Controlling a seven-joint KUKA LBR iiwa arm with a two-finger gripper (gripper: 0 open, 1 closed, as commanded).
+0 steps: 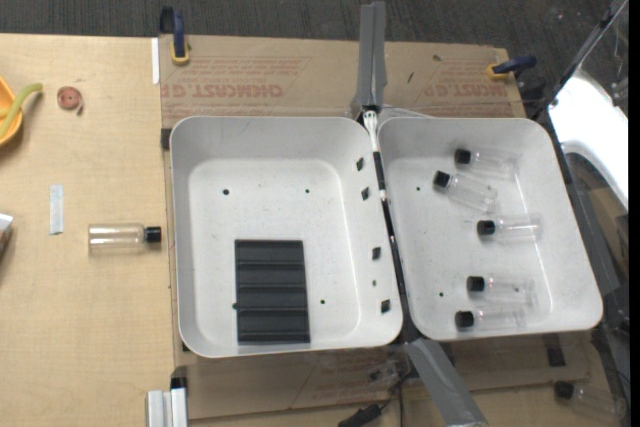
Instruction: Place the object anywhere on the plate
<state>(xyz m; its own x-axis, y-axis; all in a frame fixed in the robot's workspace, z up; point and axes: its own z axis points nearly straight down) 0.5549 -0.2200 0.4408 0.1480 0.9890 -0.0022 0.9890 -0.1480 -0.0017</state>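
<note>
Left bin (200, 155) holds a black ribbed plate (270, 291) at its near side. Right bin (560, 215) holds five clear black-capped vials (505, 230), all lying apart from the plate.

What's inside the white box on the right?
Five small clear bottles with black caps lie scattered in the right bin, apart from each other. Nothing covers them; what the bottles contain cannot be told.

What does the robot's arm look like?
A smooth, rounded, whitish-grey shape pokes in at the right edge, most likely part of the arm. It looks plain and shiny, and I can make out no markings or cables on it.
</note>
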